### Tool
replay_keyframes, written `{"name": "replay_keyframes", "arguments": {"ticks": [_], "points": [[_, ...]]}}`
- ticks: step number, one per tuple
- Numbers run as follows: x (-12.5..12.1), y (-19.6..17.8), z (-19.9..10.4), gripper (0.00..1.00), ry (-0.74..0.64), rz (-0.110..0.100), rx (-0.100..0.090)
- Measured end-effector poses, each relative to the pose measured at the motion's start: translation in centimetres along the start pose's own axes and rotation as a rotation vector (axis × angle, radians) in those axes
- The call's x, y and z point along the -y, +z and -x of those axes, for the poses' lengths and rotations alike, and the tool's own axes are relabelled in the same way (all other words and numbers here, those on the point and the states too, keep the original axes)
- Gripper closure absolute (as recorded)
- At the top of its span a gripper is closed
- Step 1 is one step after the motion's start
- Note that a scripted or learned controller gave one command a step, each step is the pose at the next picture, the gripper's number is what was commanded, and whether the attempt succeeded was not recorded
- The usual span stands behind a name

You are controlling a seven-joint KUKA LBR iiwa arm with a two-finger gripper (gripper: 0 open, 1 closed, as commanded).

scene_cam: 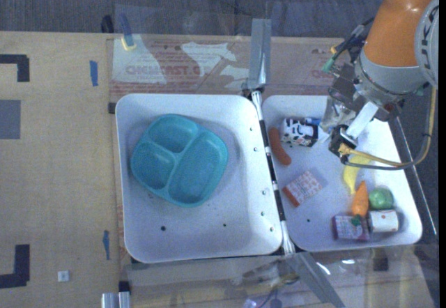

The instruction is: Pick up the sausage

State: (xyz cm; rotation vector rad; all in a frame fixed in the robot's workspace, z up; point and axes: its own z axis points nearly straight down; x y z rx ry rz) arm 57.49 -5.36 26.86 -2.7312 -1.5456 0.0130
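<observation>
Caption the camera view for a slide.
Gripper over right bin; sausage lies at its left wall; teal tray in left bin.

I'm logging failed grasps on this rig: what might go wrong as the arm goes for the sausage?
1. The reddish-brown sausage lies close along the left wall of the right white bin, so the tool may strike that wall or find too little room to grip.
2. The black-and-white carton sits just beside the sausage, between it and the tool, and may get knocked or grabbed instead.
</observation>
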Motion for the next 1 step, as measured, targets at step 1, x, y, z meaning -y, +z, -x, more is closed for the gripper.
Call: {"name": "replay_keyframes", "arguments": {"ticks": [1], "points": [[0.03,0.01,-0.04,0.0,-0.001,0.0,0.0]]}}
